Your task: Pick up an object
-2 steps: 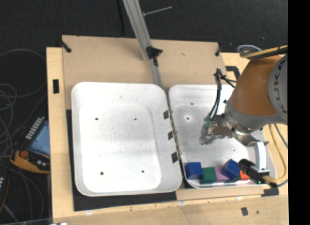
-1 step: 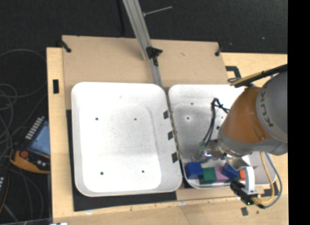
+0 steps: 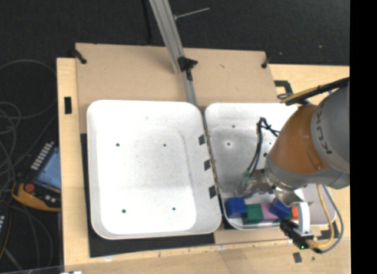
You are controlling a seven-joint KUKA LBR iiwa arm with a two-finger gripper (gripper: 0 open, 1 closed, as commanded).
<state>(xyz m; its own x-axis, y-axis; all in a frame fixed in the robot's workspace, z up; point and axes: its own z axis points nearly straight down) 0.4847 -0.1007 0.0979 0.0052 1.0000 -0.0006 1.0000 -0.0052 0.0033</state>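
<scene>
Robotics lab, test bench setup.
Pale wooden bench [image 3: 235, 69] on black carpeted floor, grey-and-orange industrial robot arm [image 3: 309, 143], two shallow white plastic bins [image 3: 147, 119], slanted grey metal mast [image 3: 168, 22], loose black cables [image 3: 17, 114], orange-and-black handheld control pendant [image 3: 41, 178] lying on floor.

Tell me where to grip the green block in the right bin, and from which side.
Grip the green block across its near and far faces, coming straight down. The blue block crowds its left and a purple piece its right, so those sides probably give the jaws little room.
</scene>
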